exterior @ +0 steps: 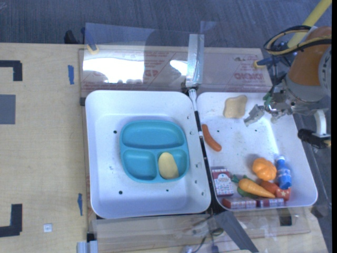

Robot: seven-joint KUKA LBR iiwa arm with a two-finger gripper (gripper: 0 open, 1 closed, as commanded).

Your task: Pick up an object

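Bread slice (235,106) lies in the right bin (303,157), just left of the hand (261,114), whose fingers stand apart, gripping nothing.

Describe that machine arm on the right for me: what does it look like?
The arm is grey metal, rounded, with a broad orange band above its wrist. Black and yellow cables loop beside it. At its tip sits a small silvery metal pincer with two thin fingers.
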